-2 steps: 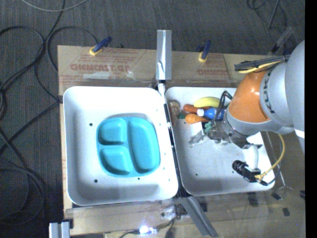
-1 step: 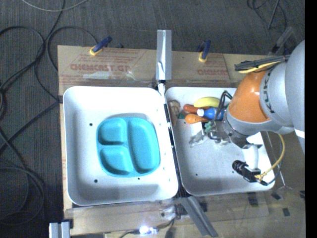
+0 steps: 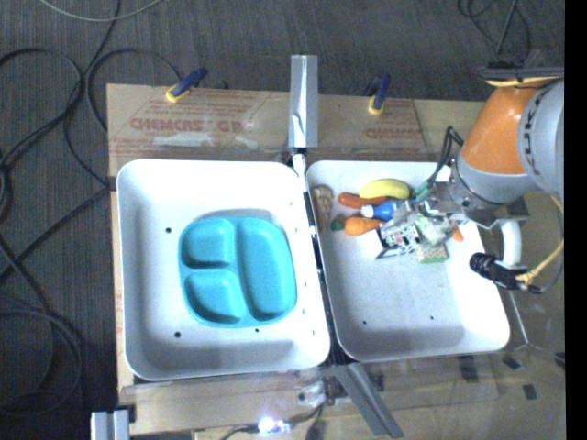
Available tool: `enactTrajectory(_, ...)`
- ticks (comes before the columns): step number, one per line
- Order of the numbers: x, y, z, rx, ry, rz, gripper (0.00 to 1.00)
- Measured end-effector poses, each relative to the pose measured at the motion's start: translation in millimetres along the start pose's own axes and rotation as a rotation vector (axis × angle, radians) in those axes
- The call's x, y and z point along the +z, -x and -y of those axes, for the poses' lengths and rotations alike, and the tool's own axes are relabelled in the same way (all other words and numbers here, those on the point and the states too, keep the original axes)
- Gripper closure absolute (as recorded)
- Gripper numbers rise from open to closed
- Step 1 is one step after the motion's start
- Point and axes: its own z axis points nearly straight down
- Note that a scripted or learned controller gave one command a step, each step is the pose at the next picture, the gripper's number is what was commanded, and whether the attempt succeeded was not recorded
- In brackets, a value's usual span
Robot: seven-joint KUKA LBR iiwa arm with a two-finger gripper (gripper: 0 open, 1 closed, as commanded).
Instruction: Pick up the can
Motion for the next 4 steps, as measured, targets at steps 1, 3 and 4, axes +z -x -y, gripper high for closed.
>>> enactTrajectory(1,-63,-22,7,-0.244,0.010,0.013,0.00)
enactTrajectory(3,-16,54,-57,-0.072,0.012,0.012,0.00)
enactTrajectory(4,24,52,-58,-0.064,0.039,0.013,0.00)
